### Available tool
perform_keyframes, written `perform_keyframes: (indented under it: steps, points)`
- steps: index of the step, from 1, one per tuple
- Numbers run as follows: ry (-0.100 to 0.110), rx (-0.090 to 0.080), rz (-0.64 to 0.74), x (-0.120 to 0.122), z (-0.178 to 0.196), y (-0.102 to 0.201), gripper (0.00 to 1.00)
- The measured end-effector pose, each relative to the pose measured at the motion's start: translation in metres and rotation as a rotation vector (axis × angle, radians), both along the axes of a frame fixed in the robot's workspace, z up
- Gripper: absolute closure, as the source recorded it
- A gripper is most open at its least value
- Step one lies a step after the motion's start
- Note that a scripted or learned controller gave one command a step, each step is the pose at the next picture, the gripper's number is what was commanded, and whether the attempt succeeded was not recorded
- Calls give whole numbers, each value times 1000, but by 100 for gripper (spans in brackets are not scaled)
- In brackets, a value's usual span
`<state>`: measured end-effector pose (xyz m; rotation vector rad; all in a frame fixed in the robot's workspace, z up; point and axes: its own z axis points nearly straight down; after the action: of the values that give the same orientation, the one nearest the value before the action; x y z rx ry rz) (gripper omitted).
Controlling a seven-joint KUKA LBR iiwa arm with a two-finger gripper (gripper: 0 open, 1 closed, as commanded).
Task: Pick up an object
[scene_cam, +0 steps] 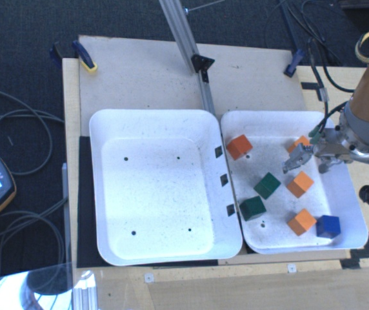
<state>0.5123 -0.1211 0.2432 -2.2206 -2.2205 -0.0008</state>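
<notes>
Hovering near the right bin's far edge, the hand, grip state unclear, above orange blocks.

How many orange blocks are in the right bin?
4: one orange block at upper left, one partly behind the gripper, one mid-right, one beside the blue block. More may be hidden.

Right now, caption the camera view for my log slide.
Claw low over the right bin, among orange blocks, two green blocks and a blue block; nothing visibly gripped.
</notes>
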Motion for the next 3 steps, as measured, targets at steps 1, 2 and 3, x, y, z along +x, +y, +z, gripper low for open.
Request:
perform_keyframes:
  steps: [1,2,3]
  points:
    - [-10,-10,-3,39,-132,-62,0]
    - [-4,-2,0,37,-123,-57,100]
    - [-8,1,10,67,-65,16,100]
